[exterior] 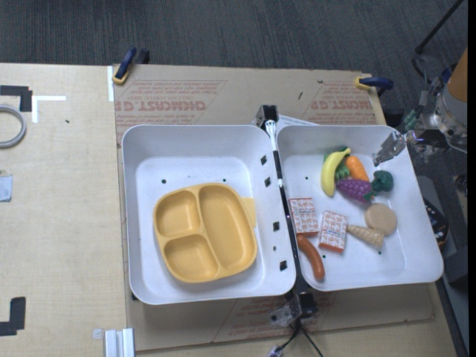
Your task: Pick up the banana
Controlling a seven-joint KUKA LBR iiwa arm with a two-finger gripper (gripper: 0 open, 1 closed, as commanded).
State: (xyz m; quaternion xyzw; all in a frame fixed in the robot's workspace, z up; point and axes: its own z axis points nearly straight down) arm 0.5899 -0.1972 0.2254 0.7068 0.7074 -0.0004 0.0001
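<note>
Two shallow white plastic bins side by side on the cardboard-covered tabletop [186,95], touching along their inner rims, probably to keep a picking side and a free side within one reach. Cardboard pinned at its far corners by blue clamps [126,64], presumably against sliding.

Left bin [141,162]: carrying a yellow three-compartment plastic plate [205,231], lying flat, slightly turned.

Right bin [394,266]: loaded with toy food, loosely scattered as if tipped in. Curved yellow plastic banana [332,171] in the far half of this bin, lying flat on the floor, one tip towards the far wall. Just beside it, on the side away from the left bin, a small orange carrot [357,168] and a purple bunch of grapes [355,190], both touching it or nearly so; too close to say which. Green broccoli floret [382,181] past the grapes. Towards the near wall, two small printed cracker packets [318,223], a reddish-brown sausage [311,257], a tan round biscuit [381,218] and a pale cone [366,234].

Grey metal pincer [387,149] poised at the far right corner of the right bin, above the rim, gripping nothing visible. Cannot tell whether open or closed at this size.

Banana apart from the pincer, farther towards the left bin, with the carrot between the two. Judged not yet lined up over the banana.
</note>
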